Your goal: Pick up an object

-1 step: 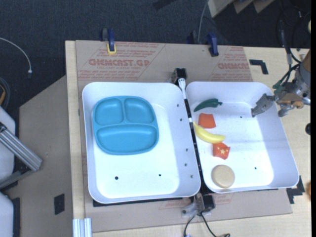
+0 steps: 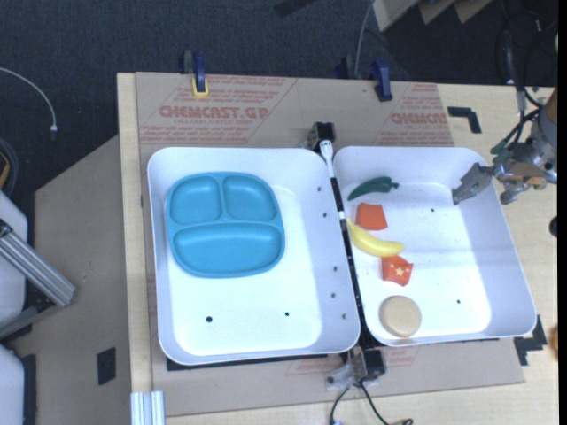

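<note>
Reaching in from the right, jaws (image 2: 490,182) spread open, holding nothing, over right bin's (image 2: 505,237) far corner

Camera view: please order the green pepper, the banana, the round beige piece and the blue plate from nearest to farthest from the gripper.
From the gripper, at the right bin's far right edge:
1. Green pepper, right bin, far end.
2. Banana, right bin, left side.
3. Round beige piece, right bin, near end.
4. Blue plate, left bin.
</note>
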Tool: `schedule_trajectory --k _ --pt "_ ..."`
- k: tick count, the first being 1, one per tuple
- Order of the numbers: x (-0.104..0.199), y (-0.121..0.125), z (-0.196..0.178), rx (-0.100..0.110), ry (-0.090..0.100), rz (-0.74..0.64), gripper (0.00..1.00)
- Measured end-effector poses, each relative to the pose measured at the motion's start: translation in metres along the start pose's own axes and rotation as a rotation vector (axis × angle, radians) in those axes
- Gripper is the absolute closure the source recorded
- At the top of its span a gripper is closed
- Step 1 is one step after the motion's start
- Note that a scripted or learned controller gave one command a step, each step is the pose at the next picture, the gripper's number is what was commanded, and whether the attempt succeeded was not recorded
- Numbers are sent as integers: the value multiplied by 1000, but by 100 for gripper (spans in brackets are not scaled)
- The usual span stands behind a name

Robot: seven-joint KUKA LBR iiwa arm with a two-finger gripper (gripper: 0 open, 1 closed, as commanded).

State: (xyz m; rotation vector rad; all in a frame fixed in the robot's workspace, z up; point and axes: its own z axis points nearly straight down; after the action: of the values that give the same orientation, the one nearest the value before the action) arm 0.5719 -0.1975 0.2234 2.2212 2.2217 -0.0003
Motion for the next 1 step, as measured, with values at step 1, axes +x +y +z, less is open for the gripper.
schedule_trajectory --k 1 --pt "-9 5 53 1 0 1 0"
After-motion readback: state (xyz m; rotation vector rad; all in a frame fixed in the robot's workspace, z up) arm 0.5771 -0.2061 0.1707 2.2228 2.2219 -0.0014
